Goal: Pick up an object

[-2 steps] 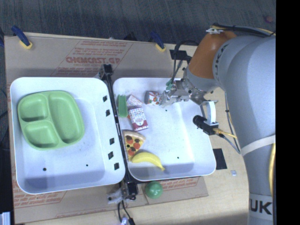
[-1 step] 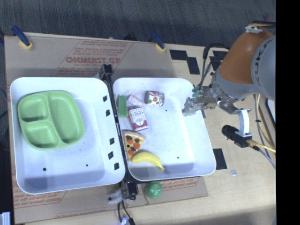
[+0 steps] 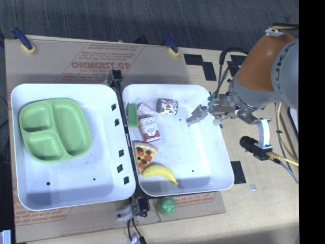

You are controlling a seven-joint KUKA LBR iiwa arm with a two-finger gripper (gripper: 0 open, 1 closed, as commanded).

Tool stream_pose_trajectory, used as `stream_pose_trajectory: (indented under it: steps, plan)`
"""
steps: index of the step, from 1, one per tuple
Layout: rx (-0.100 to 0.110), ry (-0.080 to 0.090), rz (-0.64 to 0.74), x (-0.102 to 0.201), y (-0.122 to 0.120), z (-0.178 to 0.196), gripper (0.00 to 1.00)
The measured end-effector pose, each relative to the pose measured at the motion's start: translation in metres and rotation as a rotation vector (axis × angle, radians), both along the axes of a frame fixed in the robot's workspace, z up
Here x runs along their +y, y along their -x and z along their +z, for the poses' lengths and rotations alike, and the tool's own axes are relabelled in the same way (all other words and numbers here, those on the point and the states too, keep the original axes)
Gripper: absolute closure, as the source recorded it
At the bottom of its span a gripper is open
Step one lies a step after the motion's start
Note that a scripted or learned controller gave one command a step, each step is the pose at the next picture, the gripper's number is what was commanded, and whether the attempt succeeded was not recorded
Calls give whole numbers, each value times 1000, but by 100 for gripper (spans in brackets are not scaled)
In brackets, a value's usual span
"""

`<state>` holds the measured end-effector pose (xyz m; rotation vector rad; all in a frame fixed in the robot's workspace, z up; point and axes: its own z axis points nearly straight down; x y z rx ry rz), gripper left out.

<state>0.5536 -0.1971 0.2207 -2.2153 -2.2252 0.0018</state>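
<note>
**Me:** Grey arm with the orange band point(image 3: 264, 70) sits closest to my camera. Its gripper point(image 3: 195, 117) hangs over the shallow white right bin point(image 3: 223, 161). Open or closed, I can't tell.

**Partner:** Risk?

**Me:** The small printed can point(image 3: 167, 106) lies just beside the gripper, so I could descend and grab nothing.

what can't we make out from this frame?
- Gripper, camera view: fingers too small and blurred to read.
- Small can: label too small to read.
- Red carton: print blurred.
- Green item beside the carton: too narrow to identify.
- Green ball outside the right bin: partly hidden by the bin rim.
</note>
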Motion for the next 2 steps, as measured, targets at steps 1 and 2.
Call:
stream_pose_trajectory:
  steps: [1,2]
  plan:
    - [0,0,0,0,0,0,0]
    - [0,0,0,0,0,0,0]
